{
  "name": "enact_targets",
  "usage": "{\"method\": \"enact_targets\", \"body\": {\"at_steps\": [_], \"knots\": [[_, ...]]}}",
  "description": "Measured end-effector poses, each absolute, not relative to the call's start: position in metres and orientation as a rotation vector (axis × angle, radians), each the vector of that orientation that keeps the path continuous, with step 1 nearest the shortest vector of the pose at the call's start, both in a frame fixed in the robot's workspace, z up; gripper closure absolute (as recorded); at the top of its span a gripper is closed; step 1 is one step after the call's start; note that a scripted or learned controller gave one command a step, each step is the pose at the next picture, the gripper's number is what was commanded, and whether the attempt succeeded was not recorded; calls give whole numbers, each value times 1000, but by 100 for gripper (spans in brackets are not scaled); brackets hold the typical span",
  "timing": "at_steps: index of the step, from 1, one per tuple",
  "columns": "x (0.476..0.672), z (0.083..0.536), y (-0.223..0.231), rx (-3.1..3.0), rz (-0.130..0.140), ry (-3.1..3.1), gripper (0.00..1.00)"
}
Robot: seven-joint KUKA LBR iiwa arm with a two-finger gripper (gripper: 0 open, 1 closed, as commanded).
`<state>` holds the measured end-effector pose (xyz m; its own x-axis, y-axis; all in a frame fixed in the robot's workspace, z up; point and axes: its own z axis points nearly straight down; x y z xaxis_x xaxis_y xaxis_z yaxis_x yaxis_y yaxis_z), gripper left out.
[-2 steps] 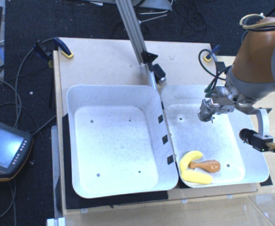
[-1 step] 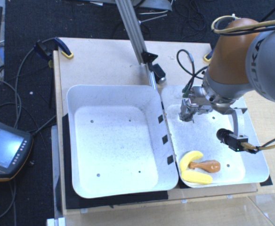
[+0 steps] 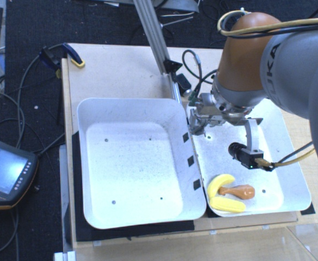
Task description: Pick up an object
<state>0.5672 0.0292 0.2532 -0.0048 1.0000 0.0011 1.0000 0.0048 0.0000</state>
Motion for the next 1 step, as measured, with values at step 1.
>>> {"method": "enact_targets", "body": {"at_steps": [1], "knots": [[584, 254, 85, -2215, -1, -2226, 100]]}}
